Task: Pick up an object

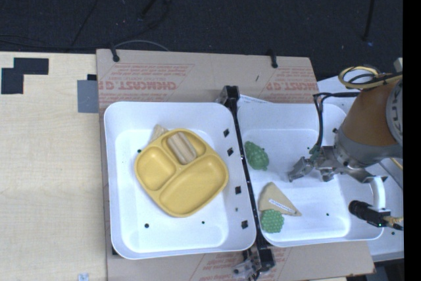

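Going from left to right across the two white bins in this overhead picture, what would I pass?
yellow divided tray → black divider between the bins → green bumpy object → gripper → grey and orange arm.

A single fixed camera looks down from above at a slant onto the desk (pixel 46 161). Two white bins sit side by side mid-frame, the left bin (pixel 125 207) and the right bin (pixel 309 122), at moderate distance. The far edge, probably dark floor, crosses the top. The arm (pixel 371 125) enters from the right.
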Controlling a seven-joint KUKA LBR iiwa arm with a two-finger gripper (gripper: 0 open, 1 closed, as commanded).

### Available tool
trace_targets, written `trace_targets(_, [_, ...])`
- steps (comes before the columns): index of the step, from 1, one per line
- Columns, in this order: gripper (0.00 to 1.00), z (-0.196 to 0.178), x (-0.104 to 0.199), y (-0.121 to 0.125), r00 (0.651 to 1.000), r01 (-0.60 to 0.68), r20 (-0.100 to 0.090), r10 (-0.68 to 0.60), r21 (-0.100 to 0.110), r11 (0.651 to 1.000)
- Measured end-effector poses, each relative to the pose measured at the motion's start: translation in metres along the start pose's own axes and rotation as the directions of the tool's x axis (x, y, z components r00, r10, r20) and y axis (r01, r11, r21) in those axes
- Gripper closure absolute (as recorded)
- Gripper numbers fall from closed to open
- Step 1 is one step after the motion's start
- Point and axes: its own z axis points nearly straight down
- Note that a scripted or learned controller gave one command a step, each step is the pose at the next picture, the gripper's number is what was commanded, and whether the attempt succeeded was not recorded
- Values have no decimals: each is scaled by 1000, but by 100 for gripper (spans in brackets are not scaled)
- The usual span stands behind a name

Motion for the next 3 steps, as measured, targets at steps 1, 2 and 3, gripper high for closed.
trace_targets(1, [100, -12, -1, 0, 1000, -3, 1, 3, -1, 1000])
trace_targets(2, [100, -72, -2, -3, 1000, 1, 3, -1, -8, 1000])
trace_targets(3, [100, -124, 0, 8, 1000, 2, 3, -2, -8, 1000])
